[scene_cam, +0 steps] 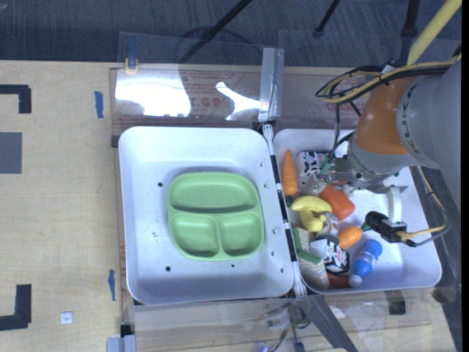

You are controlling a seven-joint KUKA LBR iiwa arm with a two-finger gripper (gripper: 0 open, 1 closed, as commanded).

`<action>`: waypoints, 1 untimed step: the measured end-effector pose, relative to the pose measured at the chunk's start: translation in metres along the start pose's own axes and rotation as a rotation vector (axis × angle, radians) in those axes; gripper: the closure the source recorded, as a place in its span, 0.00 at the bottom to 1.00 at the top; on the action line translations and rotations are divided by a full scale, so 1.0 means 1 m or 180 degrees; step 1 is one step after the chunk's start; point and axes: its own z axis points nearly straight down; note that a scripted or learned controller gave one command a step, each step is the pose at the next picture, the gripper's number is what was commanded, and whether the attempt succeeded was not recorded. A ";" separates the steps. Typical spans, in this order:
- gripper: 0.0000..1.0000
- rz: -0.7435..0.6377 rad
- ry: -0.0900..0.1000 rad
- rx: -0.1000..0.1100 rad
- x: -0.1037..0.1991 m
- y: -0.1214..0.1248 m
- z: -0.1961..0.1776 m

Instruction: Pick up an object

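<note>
White bins sit side by side on the bench: the left bin [139, 160] carries a green divided tray [216, 215], and the right bin [418, 259] carries a heap of small toys along its left wall. Noted in that heap are an orange carrot [289, 173], a yellow banana [311, 205], a red-orange block [337, 202], a smaller orange piece [350, 235], a blue bottle [366, 259] and a black-and-white patterned item [316, 161]. The arm [410, 116] reaches over the right bin, and its gripper [338, 176] hangs low at the upper end of the heap, just beside the red-orange block and the patterned item. Whether the tool is spread or closed cannot be told at this angle; the wrist body covers the working end, and no object is seen clamped in it. Every toy noted appears to rest in the bin. Assessment: the approach is made but the pick is not accomplished. Outstanding items are a confirmed grasp on one toy, most plausibly the red-orange block or its neighbour, and a lift clear of the heap.
</note>
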 end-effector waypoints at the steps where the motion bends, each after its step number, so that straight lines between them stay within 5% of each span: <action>1: 1.00 -0.0002 -0.0005 -0.0006 0.000 0.001 -0.009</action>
